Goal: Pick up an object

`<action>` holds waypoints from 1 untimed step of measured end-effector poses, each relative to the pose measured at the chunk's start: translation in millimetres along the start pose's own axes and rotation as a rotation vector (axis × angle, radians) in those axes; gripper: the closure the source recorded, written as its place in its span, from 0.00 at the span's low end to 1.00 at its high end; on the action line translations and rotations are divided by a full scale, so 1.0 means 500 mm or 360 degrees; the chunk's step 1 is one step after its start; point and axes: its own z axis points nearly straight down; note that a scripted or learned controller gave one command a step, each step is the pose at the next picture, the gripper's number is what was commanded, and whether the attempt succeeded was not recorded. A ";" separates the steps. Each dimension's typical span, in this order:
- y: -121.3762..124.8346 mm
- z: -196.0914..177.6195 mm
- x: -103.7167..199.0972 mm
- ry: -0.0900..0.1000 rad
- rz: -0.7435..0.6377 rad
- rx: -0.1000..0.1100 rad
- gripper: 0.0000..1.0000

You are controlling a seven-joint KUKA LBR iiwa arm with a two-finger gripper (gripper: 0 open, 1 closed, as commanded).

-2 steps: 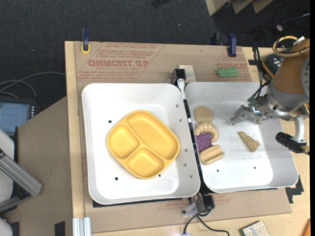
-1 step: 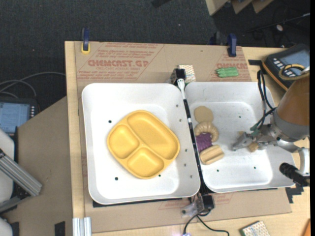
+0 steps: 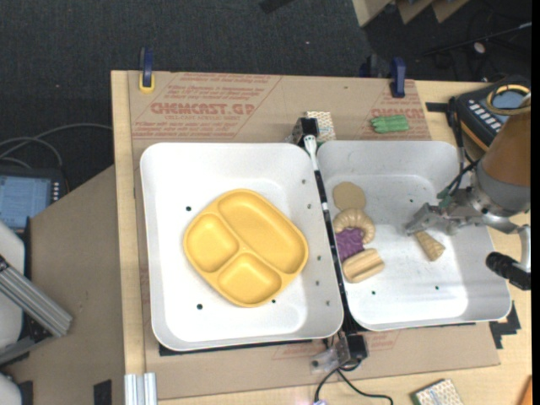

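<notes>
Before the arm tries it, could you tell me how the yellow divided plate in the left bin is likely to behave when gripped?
The yellow divided plate looks like moulded plastic, so probably stiff and light for its size. Its glossy, rounded rim may slip from a pinch. It lies flat in the left bin, so it should slide rather than tip if nudged.

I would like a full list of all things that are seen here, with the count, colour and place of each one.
bins: two, white, side by side on the bench
divided plate: one, yellow, middle of the left bin
round cookie: one, tan, right bin, near its left wall
croissant: one, pale tan, below the cookie
grapes: one bunch, purple, below the croissant
bread roll: one, tan, below the grapes
cone: one, tan, right bin, near the gripper
green item: one, on the bench behind the right bin
clamps: two, blue, at the far edge
gripper: one, grey, above the right bin
</notes>
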 end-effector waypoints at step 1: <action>0.000 -0.022 -0.003 -0.0014 0.0001 -0.0012 1.00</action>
